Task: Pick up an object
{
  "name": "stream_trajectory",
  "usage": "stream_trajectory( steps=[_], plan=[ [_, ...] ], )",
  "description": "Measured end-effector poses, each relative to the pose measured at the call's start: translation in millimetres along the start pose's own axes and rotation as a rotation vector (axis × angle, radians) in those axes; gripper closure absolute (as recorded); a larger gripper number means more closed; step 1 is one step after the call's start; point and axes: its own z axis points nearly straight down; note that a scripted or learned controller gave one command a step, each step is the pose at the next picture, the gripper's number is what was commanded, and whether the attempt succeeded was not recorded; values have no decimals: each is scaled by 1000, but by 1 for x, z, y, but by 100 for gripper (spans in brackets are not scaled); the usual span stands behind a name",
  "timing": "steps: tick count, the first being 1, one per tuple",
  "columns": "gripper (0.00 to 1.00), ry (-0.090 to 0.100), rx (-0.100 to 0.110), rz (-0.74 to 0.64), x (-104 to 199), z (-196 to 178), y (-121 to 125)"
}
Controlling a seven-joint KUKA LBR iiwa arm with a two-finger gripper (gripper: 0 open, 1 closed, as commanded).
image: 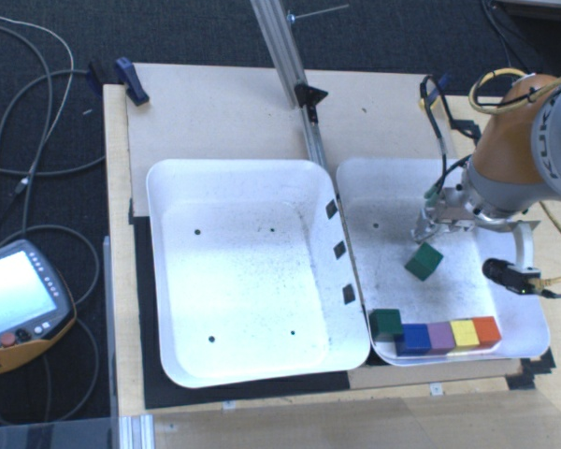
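My gripper (424,240) hangs over the middle of the right bin (383,195), on the arm reaching in from the right. A green block (424,262) sits tilted directly under it, its top corner caught between the fingertips (419,235). The gripper is shut on that block. A row of blocks lies along the bin's front wall: dark green (385,323), blue (414,339), purple (440,335), yellow (464,332) and orange (486,329).
The left bin (168,195) stands beside the right one, with black clips (339,249) on the shared wall. A metal pole (279,40) slants up from behind the bins. A blue clamp (131,79) sits at the bench's far left corner.
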Motion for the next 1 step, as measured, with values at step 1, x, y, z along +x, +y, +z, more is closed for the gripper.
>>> stream_trajectory(
  steps=[1],
  plan=[
    [0, 0, 0, 0, 0, 1, 0]
  ],
)
